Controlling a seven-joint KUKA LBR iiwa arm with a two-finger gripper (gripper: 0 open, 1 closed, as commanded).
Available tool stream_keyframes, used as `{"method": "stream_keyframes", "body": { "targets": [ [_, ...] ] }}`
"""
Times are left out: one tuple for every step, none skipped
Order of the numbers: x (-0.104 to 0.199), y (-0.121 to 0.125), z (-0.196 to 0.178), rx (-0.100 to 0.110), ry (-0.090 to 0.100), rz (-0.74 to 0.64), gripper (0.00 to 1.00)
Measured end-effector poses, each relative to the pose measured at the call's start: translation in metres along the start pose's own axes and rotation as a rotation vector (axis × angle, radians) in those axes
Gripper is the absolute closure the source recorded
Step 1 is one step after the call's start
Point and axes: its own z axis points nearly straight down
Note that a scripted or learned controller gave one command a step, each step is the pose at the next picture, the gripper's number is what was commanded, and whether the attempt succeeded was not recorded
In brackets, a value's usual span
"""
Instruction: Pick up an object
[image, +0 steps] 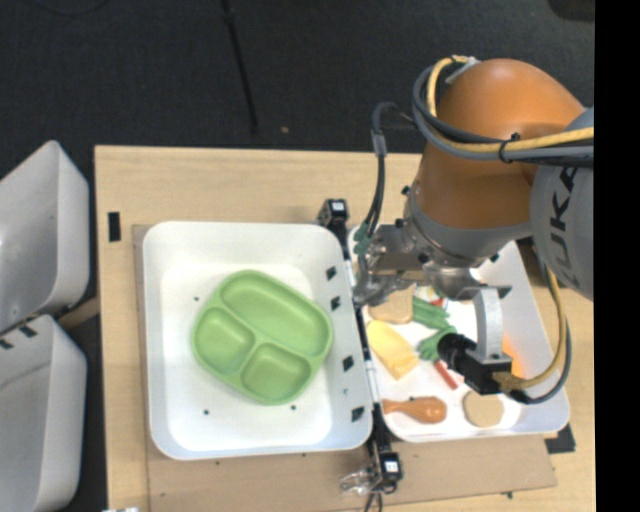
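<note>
Counter (120, 180): pale wood, bearing two shallow white bins side by side.

Left bin (165, 400): one green plate (262, 337), three compartments, lying flat near the middle. Judged rigid plastic, light, slick; a rim pinch would be the only hold.

Right bin (520, 425): small toy-food pieces, close together.
- Yellow wedge (392, 349), near the dividing wall. Judged light, stiff, smooth; take across its flat faces.
- Drumstick (418, 409), brown, near the front wall. Judged light and hard; grip the thin shank.
- Tan disc (483, 409), at the front. Flat, low, hard to get under.
- Pale piece (392, 308), partly under the arm.
- Green leafy piece (436, 320), beside a thin red stick (446, 375). Both slender, likely to slip.

End effector (372, 285): low over the right bin's back left, beside the dividing wall, just above the pale piece. Whether it is apart or together cannot be told; the wrist covers it. Nothing seen held.
</note>
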Motion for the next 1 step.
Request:
{"method": "stream_keyframes", "body": {
  "targets": [
    [0.0833,-0.0038,0.0533,0.019,0.0,-0.013,1.0]
  ]
}}
